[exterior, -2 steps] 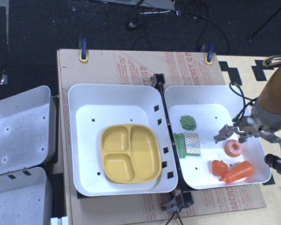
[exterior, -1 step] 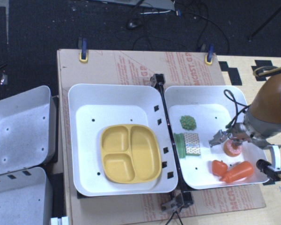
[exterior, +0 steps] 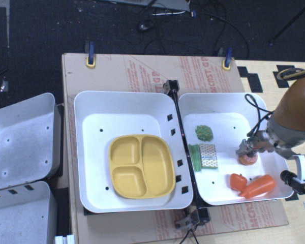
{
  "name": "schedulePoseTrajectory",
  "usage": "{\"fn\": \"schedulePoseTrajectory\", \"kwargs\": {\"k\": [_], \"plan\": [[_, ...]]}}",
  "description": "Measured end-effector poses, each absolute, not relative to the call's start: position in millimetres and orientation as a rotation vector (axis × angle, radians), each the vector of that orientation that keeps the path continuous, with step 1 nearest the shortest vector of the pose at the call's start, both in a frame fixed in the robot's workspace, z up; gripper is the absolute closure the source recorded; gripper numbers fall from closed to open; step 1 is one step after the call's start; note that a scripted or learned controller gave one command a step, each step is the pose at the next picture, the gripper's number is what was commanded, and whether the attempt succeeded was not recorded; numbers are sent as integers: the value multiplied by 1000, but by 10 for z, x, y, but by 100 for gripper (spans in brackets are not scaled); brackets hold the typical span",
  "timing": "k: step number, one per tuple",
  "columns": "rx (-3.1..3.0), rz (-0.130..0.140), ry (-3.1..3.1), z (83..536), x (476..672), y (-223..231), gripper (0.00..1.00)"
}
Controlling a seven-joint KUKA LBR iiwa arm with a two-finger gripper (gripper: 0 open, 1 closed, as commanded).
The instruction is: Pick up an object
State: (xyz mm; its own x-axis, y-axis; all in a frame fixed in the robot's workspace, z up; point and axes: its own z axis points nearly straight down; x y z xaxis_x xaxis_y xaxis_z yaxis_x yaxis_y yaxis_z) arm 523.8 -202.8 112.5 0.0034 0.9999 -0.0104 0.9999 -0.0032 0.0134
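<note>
Camera view, looking down at a slant on the worktop (exterior: 122, 67). The arm (exterior: 294, 113) enters from the right, and its end effector (exterior: 250, 150) sits low inside the right bin (exterior: 221, 108), near that bin's right wall. Directly under the end effector, and partly covered by it, lies a small round orange-red object (exterior: 248, 160); contact between the two cannot be judged, and whether the end effector is open or closed cannot be told from this angle. Toward the near edge of the same bin lie a red piece (exterior: 237, 181) and, touching it on the right, an orange carrot-like piece (exterior: 259, 186). Left of the end effector, well apart from it, are a green leafy lump (exterior: 204, 132), a patterned packet (exterior: 209, 155) and a green strip (exterior: 195, 157) just beside the packet, along the bin's left wall. The left bin (exterior: 119, 108) holds a yellow tray (exterior: 141, 165) with three compartments, lying flat near the middle of the floor.
</note>
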Motion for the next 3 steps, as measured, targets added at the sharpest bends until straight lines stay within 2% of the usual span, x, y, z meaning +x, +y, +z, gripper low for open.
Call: {"fn": "schedulePoseTrajectory", "kwargs": {"k": [2,3], "plan": [[2214,4,2220,2284,5283,-2078,100],[2213,3,2221,2724,5297,-2081,100]]}}
